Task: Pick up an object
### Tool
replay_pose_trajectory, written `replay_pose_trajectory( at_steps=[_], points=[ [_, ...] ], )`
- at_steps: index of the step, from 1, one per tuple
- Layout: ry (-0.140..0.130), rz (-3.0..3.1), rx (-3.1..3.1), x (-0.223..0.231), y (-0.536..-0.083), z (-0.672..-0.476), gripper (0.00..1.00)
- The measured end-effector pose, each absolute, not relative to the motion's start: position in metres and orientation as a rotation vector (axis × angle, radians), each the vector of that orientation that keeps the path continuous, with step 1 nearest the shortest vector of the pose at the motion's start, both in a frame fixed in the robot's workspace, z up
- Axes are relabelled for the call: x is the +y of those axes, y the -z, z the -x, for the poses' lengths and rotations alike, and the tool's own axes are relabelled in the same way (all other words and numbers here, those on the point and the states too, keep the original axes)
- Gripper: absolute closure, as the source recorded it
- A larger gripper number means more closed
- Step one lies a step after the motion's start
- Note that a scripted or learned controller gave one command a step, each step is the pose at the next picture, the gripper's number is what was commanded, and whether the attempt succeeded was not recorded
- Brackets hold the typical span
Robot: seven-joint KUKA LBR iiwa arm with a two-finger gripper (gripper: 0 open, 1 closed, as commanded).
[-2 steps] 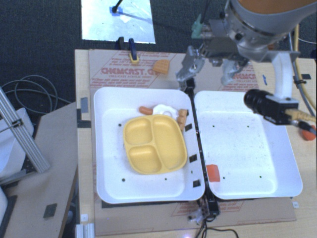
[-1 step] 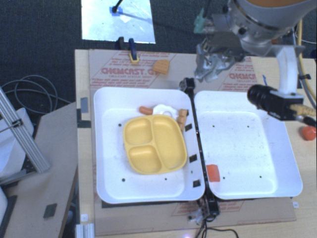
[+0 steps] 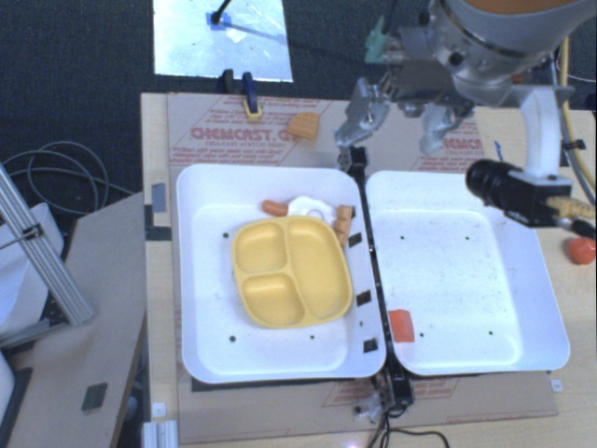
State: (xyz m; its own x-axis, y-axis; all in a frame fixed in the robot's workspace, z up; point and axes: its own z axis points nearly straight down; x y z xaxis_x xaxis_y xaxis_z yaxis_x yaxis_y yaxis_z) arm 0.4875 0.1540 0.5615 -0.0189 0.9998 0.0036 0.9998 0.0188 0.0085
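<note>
I am seeing the 2-finger jaws [image 3: 399,131] hanging wide and empty above the bins' far edge, so descending here risks striking the white plastic bin rim [image 3: 354,170], missing the yellow divided plastic plate [image 3: 291,272].

Grey arm [image 3: 494,26] at upper right, pincer [image 3: 396,136] fingers spread, nothing between.

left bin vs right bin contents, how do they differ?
The left bin holds a yellow divided plate with small items by its far edge: an orange piece, something white, a tan piece. The right bin holds one small orange block. Both bins are shallow and white.
</note>
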Motion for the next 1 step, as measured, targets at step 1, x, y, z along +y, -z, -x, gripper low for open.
replay_pose_trajectory(
  at_steps=[1],
  points=[
    [0.001,-2.226,2.216,0.0858,-0.5336,-0.4864,0.0]
  ],
)
